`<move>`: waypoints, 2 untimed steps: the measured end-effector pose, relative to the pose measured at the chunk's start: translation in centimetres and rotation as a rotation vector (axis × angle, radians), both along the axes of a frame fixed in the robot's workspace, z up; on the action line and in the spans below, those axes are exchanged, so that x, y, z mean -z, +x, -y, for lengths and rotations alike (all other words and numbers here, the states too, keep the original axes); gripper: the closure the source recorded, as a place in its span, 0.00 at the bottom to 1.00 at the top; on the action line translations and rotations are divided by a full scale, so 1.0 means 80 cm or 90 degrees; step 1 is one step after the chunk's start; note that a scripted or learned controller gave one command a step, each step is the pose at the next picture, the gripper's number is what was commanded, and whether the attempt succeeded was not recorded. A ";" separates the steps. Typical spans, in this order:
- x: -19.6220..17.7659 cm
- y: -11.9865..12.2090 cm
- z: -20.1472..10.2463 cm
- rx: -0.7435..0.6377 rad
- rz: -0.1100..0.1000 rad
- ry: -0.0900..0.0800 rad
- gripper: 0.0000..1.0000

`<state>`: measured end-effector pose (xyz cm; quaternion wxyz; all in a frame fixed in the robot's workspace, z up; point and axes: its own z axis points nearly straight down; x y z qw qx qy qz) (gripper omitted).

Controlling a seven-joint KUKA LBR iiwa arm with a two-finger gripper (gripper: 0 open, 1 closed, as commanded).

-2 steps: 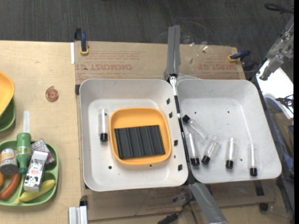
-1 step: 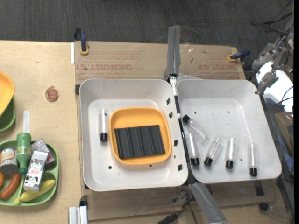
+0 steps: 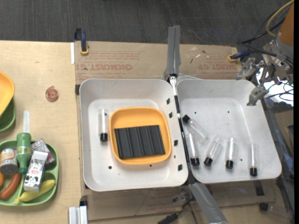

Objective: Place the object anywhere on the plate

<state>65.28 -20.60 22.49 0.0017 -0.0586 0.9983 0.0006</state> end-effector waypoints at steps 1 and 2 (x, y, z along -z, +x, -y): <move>-0.013 0.009 0.020 -0.183 0.003 -0.001 0.00; -0.017 0.010 0.019 -0.255 0.002 -0.001 0.00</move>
